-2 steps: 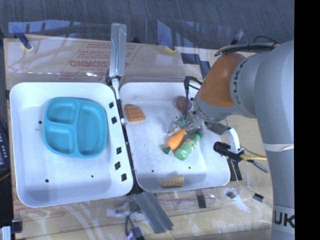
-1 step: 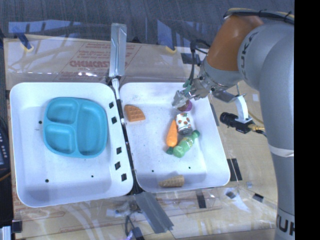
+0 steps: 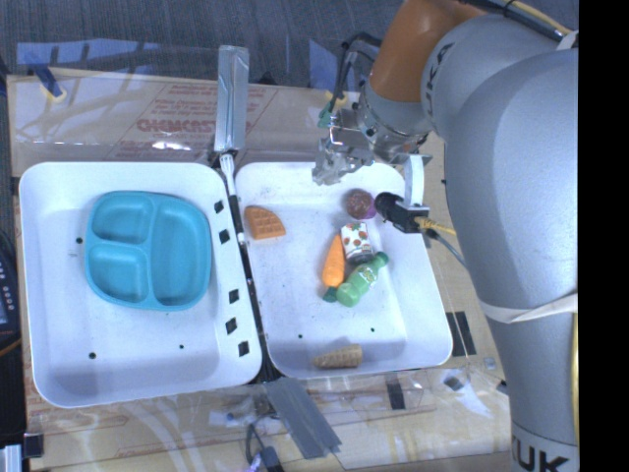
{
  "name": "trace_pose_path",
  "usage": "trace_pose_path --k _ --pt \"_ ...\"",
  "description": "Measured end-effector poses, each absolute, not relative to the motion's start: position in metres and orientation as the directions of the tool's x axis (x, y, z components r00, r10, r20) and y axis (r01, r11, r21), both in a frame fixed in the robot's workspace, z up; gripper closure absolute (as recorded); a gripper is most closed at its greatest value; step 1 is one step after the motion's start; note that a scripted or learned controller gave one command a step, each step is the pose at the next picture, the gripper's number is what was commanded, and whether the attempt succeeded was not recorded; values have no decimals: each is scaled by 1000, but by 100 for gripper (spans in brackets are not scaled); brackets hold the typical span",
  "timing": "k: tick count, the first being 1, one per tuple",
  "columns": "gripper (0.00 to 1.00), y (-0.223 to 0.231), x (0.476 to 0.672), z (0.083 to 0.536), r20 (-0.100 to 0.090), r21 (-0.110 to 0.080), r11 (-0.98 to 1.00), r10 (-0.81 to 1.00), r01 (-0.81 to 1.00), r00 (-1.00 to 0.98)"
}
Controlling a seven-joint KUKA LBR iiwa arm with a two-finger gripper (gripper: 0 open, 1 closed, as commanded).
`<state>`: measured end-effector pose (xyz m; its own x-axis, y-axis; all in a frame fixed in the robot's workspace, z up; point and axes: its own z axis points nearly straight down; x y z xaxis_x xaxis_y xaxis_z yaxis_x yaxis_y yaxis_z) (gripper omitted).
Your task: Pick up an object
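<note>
Gripper [image 3: 332, 165] hangs over the far rim of the right bin [image 3: 423, 332], near that bin's 12 o'clock edge; whether it is open or closed cannot be told, and nothing shows in its grasp; the carrot [image 3: 334, 262] lies in the middle of the right bin, well apart from the gripper at its 6 o'clock; its long axis runs nearly 12 to 6, tilted slightly toward 1, with the narrow tip up and the green end down; a green bottle [image 3: 361, 279] lies just beside it at 4 o'clock, slanting from 2 to 8; a small carton [image 3: 354, 238] sits at the carrot's 1 o'clock, touching the bottle's top; a dark round piece [image 3: 359, 203] lies above that; a waffle-like piece [image 3: 263, 222] rests at 10 o'clock by the left wall; a brown corn-like piece [image 3: 338, 358] lies crosswise at 6 o'clock; a blue divided plate [image 3: 149, 248] sits in the left bin [image 3: 59, 362].
</note>
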<state>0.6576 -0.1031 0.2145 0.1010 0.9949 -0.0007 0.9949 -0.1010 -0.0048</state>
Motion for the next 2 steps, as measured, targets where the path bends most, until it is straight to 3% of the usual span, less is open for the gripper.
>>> trace_pose_path --k 1,2 --pt "100 -197 648 217 0 -3 191 982 982 -191" --pt "100 -211 652 180 -3 -4 -566 824 824 566"
